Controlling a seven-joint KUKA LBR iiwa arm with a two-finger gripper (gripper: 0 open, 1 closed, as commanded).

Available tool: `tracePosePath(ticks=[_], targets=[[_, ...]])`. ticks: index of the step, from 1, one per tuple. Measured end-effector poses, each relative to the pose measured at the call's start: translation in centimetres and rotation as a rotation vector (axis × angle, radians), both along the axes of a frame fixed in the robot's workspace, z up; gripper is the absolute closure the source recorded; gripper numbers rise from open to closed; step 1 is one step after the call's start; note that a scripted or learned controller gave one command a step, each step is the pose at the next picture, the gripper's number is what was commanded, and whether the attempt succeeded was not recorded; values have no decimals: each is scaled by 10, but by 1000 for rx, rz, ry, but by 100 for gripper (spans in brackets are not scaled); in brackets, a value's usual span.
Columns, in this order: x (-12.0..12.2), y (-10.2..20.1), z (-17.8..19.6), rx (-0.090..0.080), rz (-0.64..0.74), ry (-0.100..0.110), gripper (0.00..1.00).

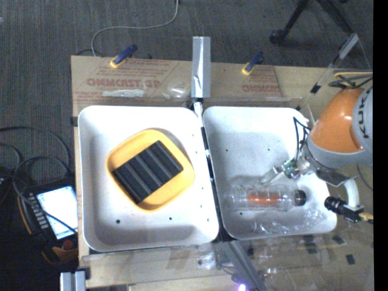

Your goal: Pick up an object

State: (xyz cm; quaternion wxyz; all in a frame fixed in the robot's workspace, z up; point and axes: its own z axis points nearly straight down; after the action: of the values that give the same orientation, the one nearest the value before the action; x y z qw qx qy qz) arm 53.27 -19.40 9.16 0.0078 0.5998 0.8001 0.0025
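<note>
A clear plastic bottle (267, 198) with an orange strip inside and a dark cap lies on its side near the front of the right bin (242, 132). My gripper (280, 171) hangs just above and behind the bottle's right half, under the orange wrist band (339, 123). A yellow block with a black ribbed top (150, 168) rests tilted in the middle of the left bin (97, 126).
Crumpled clear film (285, 226) lies at the right bin's front edge. A metal post (200, 65) stands behind the seam between the bins. Two yellow-and-blue clamps (123, 55) hold the cardboard at the back. A tablet (54, 208) and cables lie on the floor at left.
</note>
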Motion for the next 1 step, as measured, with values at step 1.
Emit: tracePosePath(ticks=[1], targets=[[57,27,55,4,-17,14,0]])
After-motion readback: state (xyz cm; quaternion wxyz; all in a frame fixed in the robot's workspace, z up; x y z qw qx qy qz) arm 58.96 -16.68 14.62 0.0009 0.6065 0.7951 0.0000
